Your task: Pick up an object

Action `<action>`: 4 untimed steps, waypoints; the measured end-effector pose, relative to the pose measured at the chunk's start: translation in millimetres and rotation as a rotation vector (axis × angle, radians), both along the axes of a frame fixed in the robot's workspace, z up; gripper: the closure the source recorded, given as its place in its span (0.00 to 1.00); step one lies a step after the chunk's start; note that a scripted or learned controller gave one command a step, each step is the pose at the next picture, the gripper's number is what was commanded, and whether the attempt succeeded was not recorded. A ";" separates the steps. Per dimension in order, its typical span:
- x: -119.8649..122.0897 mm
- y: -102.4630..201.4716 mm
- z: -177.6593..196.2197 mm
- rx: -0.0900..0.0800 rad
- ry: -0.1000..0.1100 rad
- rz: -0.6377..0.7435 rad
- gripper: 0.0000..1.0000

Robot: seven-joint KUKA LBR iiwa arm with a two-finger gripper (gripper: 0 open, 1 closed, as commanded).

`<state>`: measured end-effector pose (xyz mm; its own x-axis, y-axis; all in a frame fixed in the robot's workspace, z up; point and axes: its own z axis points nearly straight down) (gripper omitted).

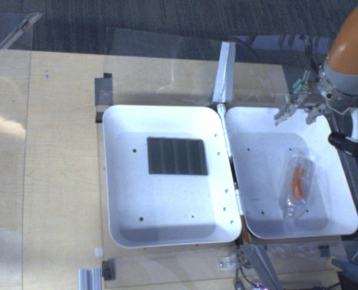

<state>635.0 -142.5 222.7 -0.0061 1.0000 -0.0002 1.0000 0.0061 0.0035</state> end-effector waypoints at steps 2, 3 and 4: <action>-82.2 -48.6 -128.0 -0.005 -0.021 -0.062 0.00; -106.1 -44.2 -129.2 -0.007 -0.022 -0.004 0.00; -100.2 -22.7 -109.8 -0.001 -0.003 -0.062 0.00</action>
